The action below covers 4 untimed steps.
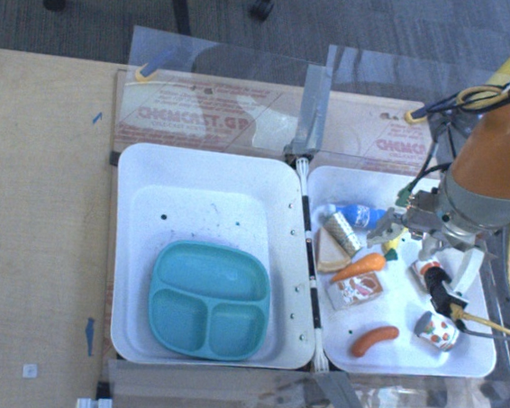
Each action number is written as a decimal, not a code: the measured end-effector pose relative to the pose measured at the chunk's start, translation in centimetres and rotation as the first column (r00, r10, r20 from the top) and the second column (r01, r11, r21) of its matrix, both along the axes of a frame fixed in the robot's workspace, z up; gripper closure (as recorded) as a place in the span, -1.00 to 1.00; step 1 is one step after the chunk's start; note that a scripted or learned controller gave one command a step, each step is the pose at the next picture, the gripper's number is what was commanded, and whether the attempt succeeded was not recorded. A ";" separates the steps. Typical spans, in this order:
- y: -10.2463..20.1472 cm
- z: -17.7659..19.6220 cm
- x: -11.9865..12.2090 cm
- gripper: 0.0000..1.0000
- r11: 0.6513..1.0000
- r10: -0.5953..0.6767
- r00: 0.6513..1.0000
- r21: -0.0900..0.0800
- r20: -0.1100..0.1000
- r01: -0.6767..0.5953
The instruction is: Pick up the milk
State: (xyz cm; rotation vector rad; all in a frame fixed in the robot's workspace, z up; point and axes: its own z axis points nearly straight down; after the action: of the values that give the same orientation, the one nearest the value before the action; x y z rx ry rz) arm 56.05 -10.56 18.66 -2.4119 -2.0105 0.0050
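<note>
A small white carton with red print, which I take for the milk [357,289], lies on its side in the middle of the right bin [478,362], just below an orange carrot [360,266]. My gripper [398,232] hangs over the upper middle of that bin. It is up and to the right of the carton and apart from it, close to a blue bottle [361,215]. Nothing shows in its grasp.
The right bin also holds a silver can [343,232], a tan slice [325,249], a red sausage [374,340], a white spotted cup [437,331] and a small red-and-white item [426,269]. A teal divided plate [210,301] lies in the left bin [134,231].
</note>
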 end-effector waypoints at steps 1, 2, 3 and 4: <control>5.7 -0.6 -6.5 -1.00 0.984 0.176 0.984 0.004 -0.005 -0.176; 13.2 -0.5 -7.0 -1.00 0.932 0.361 0.932 0.004 -0.003 -0.361; 12.9 0.1 -6.8 1.00 0.934 0.356 0.934 0.003 -0.006 -0.356; 8.3 2.8 -2.7 1.00 0.890 0.455 0.890 0.000 0.001 -0.455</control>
State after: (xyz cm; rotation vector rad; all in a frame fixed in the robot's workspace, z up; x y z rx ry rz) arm 53.40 -2.23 21.48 -1.8747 -2.5199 0.0042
